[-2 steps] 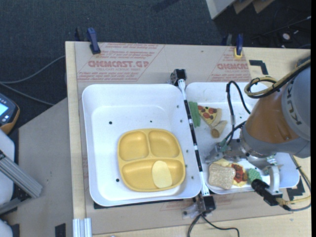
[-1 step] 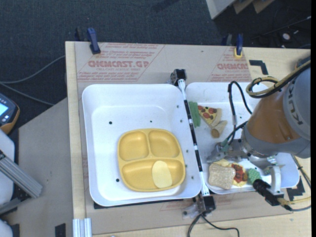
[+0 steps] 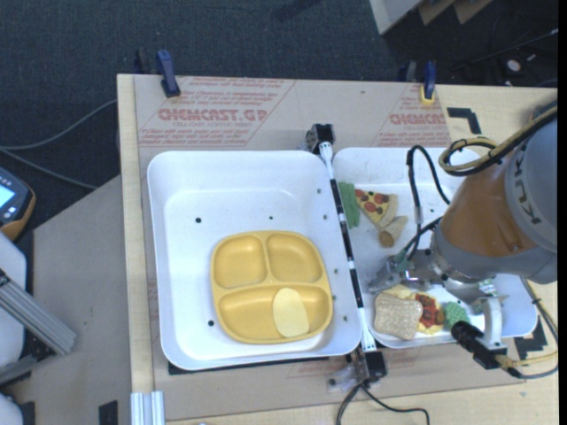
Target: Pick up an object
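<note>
Left bin (image 3: 177, 237): glossy yellow three-part tray (image 3: 270, 286), a pale oval disc (image 3: 290, 312) in its 6 o'clock part. Right bin (image 3: 376, 162): pizza slice (image 3: 374, 204) at 12 o'clock, speckled bread slice (image 3: 396, 315) at 6 o'clock beside red and green pieces. Pincer (image 3: 415, 273) low over the bread; its opening cannot be told.

Bright even overhead light, soft shadows, white bins (image 3: 177, 237) glaring, slightly grainy

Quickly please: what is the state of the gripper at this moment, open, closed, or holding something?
Gripper: cannot be told. It is low in the right bin, among the toy food beside the bread slice, and the wrist hides it.
</note>
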